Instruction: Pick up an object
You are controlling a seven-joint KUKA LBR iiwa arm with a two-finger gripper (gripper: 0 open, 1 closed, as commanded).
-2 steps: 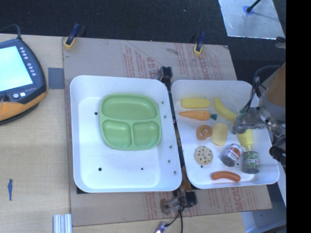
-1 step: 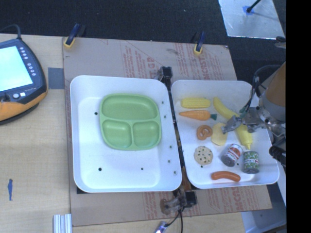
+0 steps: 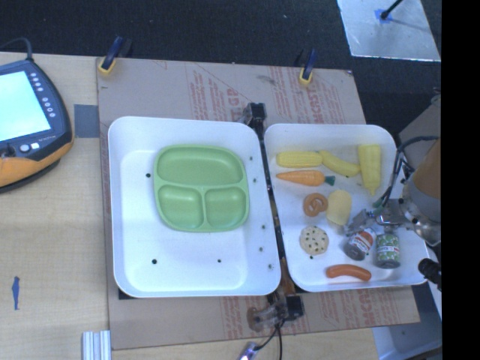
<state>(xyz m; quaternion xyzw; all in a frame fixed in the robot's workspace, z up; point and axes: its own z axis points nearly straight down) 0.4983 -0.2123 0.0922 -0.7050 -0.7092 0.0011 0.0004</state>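
Two shallow white bins sit side by side on the worktop [image 3: 60, 238], seen from above at a slant. The left bin [image 3: 135, 268] carries a green divided plate [image 3: 201, 187], set toward its far half. The right bin [image 3: 300, 276] holds the loose toys, any of which could serve as the object to pick: three pale yellow corn cobs along the far wall [image 3: 298, 158], [image 3: 340, 164], [image 3: 369, 167], an orange carrot [image 3: 301, 177] just below them, a small ringed pretzel-like piece [image 3: 316, 203], a yellow block [image 3: 339, 207], a chocolate-chip cookie [image 3: 313, 240], two little cans, one red-labelled [image 3: 361, 243] and one green-labelled [image 3: 388, 250], and a sausage [image 3: 348, 273] near the front wall.

The gripper [image 3: 375, 220] reaches in from the right and hangs low over the bin's right side, just above the two cans, probably placed there for a try at one of them. Whether its fingers stand open or closed cannot be told; the metal parts blur into the can tops. Nothing is visibly lifted.

A teach pendant [image 3: 26, 118] lies at the far left.
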